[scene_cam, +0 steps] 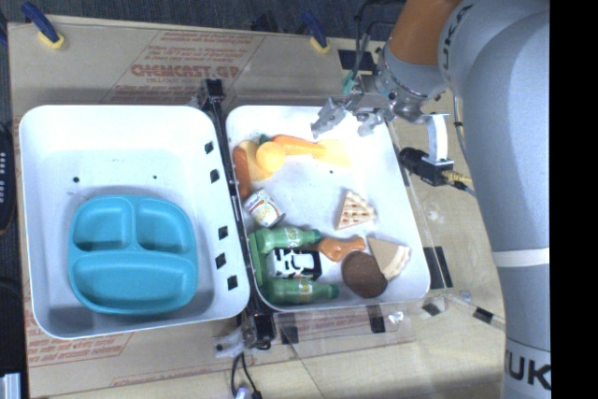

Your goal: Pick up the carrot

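Camera view: my pincer (pixel 346 118) hangs open and empty just right of the carrot (pixel 297 144), probably light, rigid, slippery plastic—grasp across its mid-length.

The bench (pixel 140 51) is covered with brown printed board. Two white bins sit on it side by side: left bin (pixel 42 201), right bin (pixel 397 192).

Blue tray (pixel 135 257) in left bin (pixel 47 131); green bottle (pixel 290 263) in right bin (pixel 397 178).
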